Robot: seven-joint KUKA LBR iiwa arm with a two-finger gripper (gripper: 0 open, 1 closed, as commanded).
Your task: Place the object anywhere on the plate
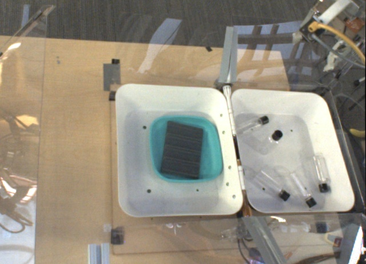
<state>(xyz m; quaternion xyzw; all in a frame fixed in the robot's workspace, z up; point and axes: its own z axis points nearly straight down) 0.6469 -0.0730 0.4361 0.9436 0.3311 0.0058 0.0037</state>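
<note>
A square teal plate (156, 143) lies in the middle of the left white bin (129, 166). A dark grey ribbed rectangular block (182, 149) rests flat on the plate, roughly centred, with its long side running front to back. Part of the arm's hardware (333, 10), white with a yellow cable, shows at the top right corner, well away from both bins.
The right white bin (333, 137) holds several clear vials with black caps, such as one near its back left (252, 123) and one at its right (321, 171), plus a small black cap (277, 135). A metal divider (229, 63) runs back from between the bins.
</note>
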